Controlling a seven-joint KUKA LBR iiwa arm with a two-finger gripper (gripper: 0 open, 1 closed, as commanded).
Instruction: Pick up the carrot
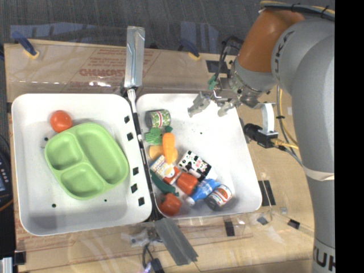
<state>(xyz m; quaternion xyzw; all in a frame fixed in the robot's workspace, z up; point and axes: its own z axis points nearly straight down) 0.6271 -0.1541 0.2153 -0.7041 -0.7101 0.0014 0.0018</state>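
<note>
camera view: fingers (211, 106) spread, nothing between

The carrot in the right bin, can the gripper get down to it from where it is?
Probably yes: the carrot lies uncovered on top, though a can and other toys crowd it; the gripper is open above the bin.

Glossy white plastic bins (239, 152), matt green tray (85, 159), smooth, perhaps plastic carrot (169, 147)

grey arm (296, 67), jaws spread, empty
</note>
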